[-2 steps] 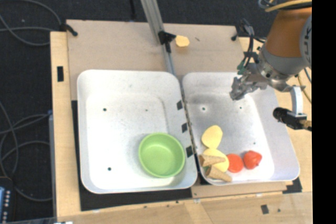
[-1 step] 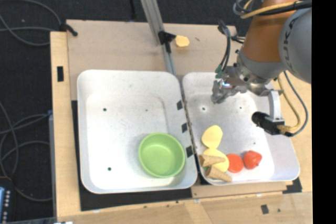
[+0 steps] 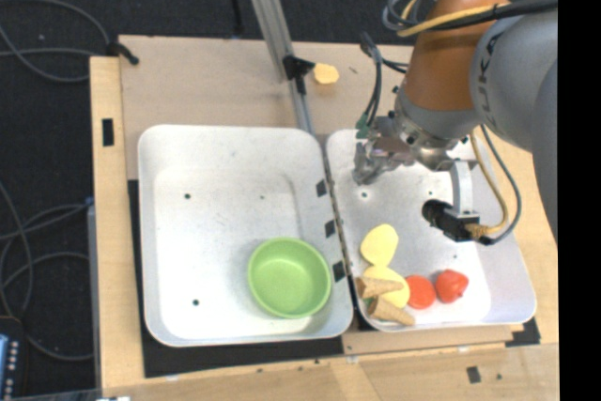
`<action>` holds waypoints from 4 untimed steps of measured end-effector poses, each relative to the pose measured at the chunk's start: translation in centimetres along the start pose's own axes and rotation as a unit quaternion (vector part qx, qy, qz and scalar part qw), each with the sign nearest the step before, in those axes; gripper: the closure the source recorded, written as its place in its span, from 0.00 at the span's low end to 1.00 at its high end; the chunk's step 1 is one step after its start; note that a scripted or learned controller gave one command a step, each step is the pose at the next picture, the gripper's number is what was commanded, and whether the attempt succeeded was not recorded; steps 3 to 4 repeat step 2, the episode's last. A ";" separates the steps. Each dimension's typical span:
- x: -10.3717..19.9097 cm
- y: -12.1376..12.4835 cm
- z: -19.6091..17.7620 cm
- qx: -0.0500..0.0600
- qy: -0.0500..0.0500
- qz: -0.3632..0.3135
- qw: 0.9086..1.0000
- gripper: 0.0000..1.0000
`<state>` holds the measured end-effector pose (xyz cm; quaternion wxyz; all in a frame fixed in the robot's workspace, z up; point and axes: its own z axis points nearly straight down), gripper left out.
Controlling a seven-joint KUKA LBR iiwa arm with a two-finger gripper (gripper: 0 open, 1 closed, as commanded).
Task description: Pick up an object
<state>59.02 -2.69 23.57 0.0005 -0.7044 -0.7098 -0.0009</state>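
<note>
Toward the right bin's (image 3: 488,296) near end lie a yellow piece (image 3: 379,244), tan wedges (image 3: 383,285) and two red pieces (image 3: 452,285) (all loose). Well apart, the gripper (image 3: 368,166) hangs over the far end, arm bent down from the right; I cannot tell its state. A green bowl (image 3: 288,276) sits in the left bin (image 3: 188,174).
</note>
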 end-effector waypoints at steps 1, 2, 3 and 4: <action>4.6 0.2 0.3 0.001 0.000 0.000 1.000 1.00; 10.7 -0.8 0.5 0.001 0.000 -0.001 1.000 1.00; 10.7 -0.8 0.5 0.001 0.000 -0.001 1.000 1.00; 10.7 -0.8 0.5 0.001 0.000 -0.001 1.000 1.00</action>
